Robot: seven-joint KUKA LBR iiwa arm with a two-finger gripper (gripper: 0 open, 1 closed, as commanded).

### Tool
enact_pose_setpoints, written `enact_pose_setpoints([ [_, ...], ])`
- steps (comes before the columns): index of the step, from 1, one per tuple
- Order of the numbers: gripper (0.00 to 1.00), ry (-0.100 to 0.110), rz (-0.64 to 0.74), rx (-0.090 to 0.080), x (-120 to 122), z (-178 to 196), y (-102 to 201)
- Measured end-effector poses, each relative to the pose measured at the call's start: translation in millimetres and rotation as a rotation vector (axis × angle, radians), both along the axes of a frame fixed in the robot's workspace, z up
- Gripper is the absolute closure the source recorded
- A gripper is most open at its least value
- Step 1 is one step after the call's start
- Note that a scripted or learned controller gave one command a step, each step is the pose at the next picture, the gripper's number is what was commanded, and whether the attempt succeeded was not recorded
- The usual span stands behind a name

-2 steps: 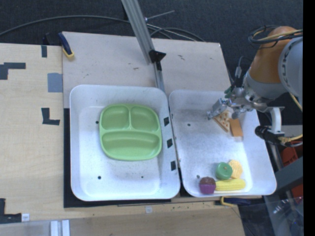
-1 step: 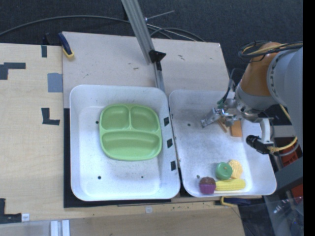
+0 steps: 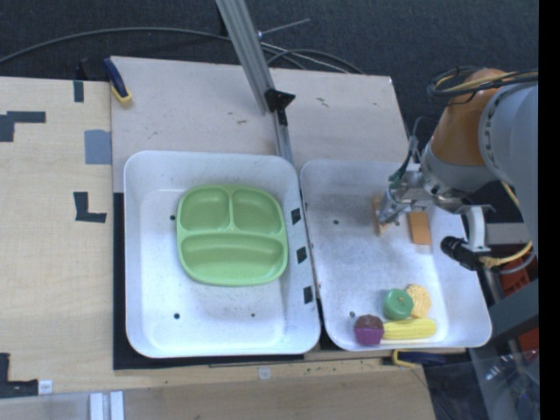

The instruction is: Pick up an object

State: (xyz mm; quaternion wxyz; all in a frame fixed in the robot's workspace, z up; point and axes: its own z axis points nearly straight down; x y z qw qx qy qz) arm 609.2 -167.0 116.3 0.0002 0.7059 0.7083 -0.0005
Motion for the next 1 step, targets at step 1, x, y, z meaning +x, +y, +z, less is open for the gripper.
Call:
enact_pose_setpoints([
  [1, 1.0, -0.003, -0.002, 0.0, 8.7, 46.7, 3.3],
])
